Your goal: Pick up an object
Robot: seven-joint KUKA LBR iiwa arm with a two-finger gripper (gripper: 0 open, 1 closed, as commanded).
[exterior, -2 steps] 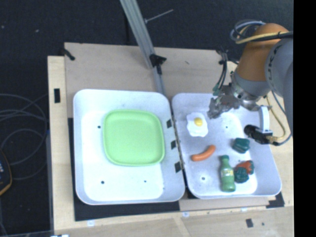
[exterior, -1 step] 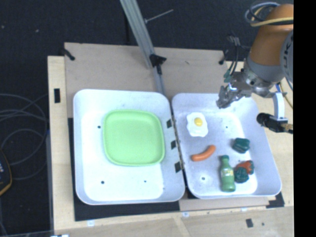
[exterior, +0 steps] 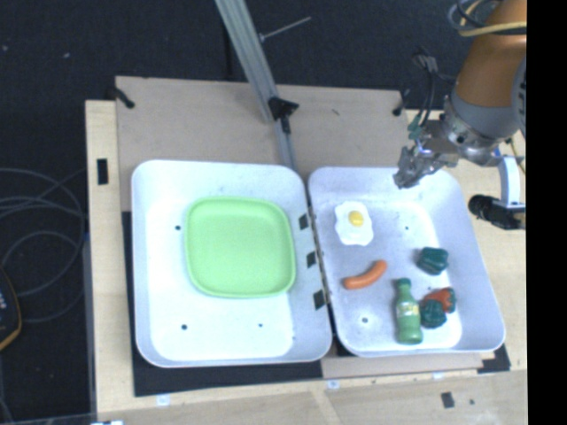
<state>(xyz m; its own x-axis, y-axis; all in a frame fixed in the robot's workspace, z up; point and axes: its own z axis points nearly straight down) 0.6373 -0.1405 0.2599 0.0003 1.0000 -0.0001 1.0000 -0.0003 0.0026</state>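
The right bin (exterior: 443,197) holds a fried egg toy (exterior: 353,223), an orange sausage (exterior: 365,275), a green bottle (exterior: 407,312), a dark green pepper-like piece (exterior: 432,258) and a red and teal piece (exterior: 437,306). My gripper (exterior: 407,175) hangs over the far edge of the right bin, up and to the right of the egg, apart from every object. Nothing shows between its tips.
The left bin (exterior: 159,264) bears a light green square plate (exterior: 239,246). A grey slanted pole (exterior: 252,51) rises behind the two bins. The bench edge runs along the front.
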